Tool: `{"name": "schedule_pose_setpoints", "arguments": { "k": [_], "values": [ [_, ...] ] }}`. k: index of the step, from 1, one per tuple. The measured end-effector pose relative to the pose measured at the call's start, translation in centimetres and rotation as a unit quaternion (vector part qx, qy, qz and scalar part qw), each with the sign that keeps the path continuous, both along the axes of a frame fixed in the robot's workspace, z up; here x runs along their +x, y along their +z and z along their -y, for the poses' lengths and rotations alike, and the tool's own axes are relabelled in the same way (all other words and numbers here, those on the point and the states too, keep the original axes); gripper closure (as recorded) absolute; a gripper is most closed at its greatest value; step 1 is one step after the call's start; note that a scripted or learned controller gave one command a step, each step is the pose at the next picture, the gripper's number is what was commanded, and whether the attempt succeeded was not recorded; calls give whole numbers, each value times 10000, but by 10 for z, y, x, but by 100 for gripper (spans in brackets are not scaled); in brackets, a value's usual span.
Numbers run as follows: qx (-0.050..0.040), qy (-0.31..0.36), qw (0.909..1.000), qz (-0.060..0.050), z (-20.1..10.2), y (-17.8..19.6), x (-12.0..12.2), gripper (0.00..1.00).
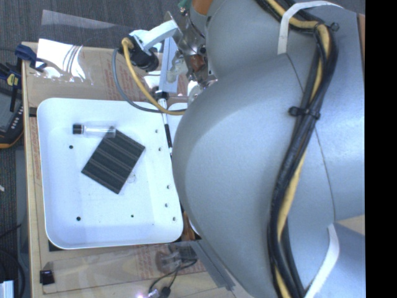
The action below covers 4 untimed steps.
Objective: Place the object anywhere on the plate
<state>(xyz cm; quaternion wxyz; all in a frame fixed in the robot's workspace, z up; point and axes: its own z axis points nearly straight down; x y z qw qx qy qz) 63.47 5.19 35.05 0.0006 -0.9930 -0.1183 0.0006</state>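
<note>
Gripper [177, 73] sits past the left bin's [56, 228] far edge, half buried under my arm [260, 166]; whether it's spread or pinching, I cannot tell. Dark ribbed plate [113, 161] lies in that bin, a clear tube [94, 129] touching its far corner. I judge placement hasn't begun; next comes reaching over the plate.

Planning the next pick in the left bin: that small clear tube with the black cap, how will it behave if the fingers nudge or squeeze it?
The clear tube lies on its side on the white bin floor, so it looks cylindrical and apt to roll when nudged. Its see-through wall suggests smooth plastic or glass, probably slippery, perhaps fragile. It sits right against the dark ribbed plate, which may block rolling that way.
</note>
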Motion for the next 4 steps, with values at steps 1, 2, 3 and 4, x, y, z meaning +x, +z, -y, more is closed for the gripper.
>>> {"name": "schedule_pose_setpoints", "arguments": {
  "k": [1, 2, 3, 4],
  "values": [
    [9, 735, 9973, -42, -3, -35, -39, 0],
    [25, 784, 9969, -88, -6, -27, -39, 100],
    [8, 240, 9997, -43, 75, -60, -78, 100],
    [1, 653, 9979, -9, -71, -104, -139, 100]
  ]
}}
